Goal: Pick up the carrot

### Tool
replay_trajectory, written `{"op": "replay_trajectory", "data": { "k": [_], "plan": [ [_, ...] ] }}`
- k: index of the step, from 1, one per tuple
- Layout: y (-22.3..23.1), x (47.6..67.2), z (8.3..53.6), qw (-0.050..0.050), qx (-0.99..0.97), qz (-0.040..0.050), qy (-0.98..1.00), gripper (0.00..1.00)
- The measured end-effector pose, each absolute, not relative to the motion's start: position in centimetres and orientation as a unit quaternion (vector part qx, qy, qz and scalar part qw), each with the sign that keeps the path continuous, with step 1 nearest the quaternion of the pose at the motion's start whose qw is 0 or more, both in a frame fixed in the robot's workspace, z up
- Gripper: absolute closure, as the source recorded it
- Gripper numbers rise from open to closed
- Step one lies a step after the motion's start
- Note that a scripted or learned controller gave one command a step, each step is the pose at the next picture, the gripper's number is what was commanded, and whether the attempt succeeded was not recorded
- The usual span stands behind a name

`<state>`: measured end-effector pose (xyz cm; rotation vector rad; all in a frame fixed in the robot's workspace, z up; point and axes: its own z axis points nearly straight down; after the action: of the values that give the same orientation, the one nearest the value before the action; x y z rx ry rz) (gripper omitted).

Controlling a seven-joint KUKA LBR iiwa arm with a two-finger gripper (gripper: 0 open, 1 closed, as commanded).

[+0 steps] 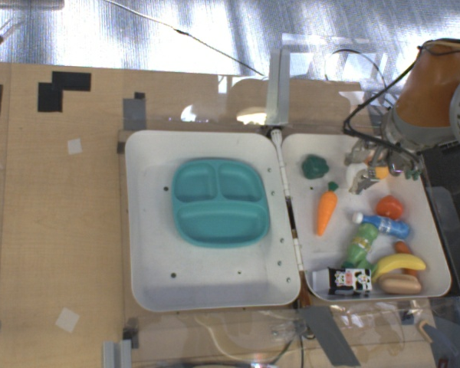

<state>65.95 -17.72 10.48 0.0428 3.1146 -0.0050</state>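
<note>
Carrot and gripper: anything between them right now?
No object. In the camera view, bare white bin floor separates the carrot from the gripper, up and right of it. The dark green piece sits off that line.

Your KUKA arm (437,90) is reaching in from the right edge of the camera view, its orange band lying uppermost and the grey wrist angling down and to the left beneath it. Black cables are looping around the wrist on its left side. The gripper (372,171) is hanging at the wrist's lower left end, its metal parts pointing downward.
</note>
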Motion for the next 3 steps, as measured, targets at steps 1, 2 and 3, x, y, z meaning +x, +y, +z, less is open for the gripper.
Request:
{"op": "replay_trajectory", "data": {
  "k": [1, 2, 3],
  "plan": [
    [-17.6, 66.3, 11.9, 0.019, 0.011, -0.0023, 1.000, 1.00],
    [-17.6, 66.3, 11.8, 0.018, 0.011, -0.0020, 1.000, 0.00],
    [-20.5, 66.2, 8.7, -0.003, 0.092, 0.0009, 0.996, 0.00]
  ]
}}
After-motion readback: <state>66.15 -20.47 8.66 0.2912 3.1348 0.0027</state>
